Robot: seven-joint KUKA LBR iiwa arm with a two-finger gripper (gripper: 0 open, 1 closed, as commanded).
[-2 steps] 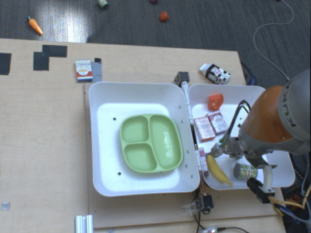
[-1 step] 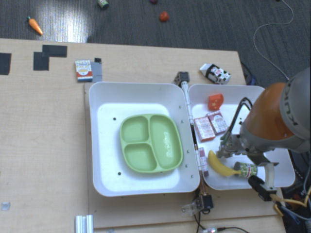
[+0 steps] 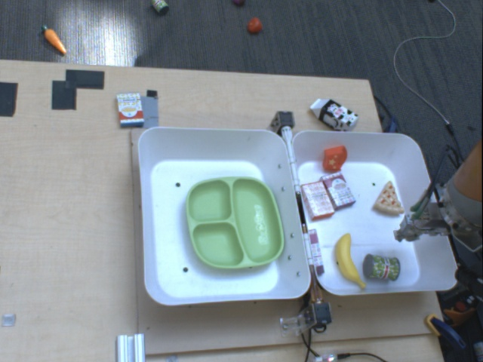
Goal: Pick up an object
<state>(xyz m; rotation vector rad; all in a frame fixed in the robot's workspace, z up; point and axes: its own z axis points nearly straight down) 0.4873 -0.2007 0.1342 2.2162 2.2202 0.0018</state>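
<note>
Gripper [image 3: 408, 231] hangs over the right-hand bin [image 3: 423, 161], near that bin's right wall, at the end of the arm coming in from the right. Whether it is open or shut cannot be told from this slant, and nothing can be seen held in it.

Nearest to it is the green can [image 3: 382, 268], lying on its side just below and a little to the left, toward the bin's near edge. The pizza slice [image 3: 389, 199] sits about as close on the other side, just above and to the left. Either would be the shortest reach, in my judgement.

Further left, the banana [image 3: 347, 259] lies beside the can, its long axis running roughly from the bin's middle toward the near edge, curving slightly. Beyond it, two small red-and-white cartons [image 3: 327, 195] rest side by side by the divide between the bins, with a red strawberry-like item [image 3: 335, 157] above them.

The left bin [image 3: 162, 153] holds a green compartment tray [image 3: 235, 222], well apart from the gripper.
</note>
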